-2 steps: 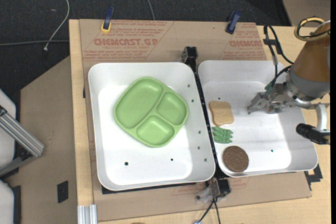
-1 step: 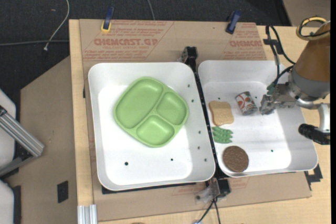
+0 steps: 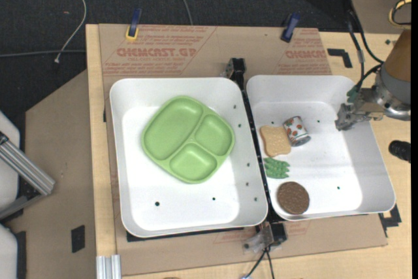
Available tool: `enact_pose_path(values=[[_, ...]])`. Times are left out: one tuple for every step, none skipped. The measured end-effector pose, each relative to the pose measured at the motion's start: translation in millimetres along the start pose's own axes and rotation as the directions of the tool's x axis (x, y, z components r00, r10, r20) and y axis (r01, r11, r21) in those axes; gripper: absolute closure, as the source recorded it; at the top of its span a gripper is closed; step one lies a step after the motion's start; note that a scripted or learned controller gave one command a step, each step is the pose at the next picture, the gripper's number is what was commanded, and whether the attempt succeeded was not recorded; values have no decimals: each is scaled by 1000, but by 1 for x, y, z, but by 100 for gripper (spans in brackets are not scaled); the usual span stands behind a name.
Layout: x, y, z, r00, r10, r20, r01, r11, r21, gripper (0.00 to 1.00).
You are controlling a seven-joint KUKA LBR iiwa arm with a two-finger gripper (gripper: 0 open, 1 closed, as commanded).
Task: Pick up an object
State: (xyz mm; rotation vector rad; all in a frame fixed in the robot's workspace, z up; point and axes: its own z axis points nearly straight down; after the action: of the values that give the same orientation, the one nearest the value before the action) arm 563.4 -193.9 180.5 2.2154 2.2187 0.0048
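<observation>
Brown patty (image 3: 293,197) lies flat below upright-tilted can (image 3: 296,130).

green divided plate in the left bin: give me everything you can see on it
The green plate is a light green, matte, plastic-looking tray with rounded corners and three compartments: one large along its left side, two smaller on its right. All three hold nothing. It lies flat, right side up, turned at an angle to the bin walls, near the middle of the left bin, slightly toward the far side. It rests on the bin floor and touches nothing else; the gripper is over the right bin, far from it.
</observation>
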Motion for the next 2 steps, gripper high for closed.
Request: enact_pose_path(values=[[-1, 3, -65, 1000, 0, 1, 0, 1000, -2, 100], [-1, 5, -94, 1000, 0, 0, 0, 1000, 1, 100]])
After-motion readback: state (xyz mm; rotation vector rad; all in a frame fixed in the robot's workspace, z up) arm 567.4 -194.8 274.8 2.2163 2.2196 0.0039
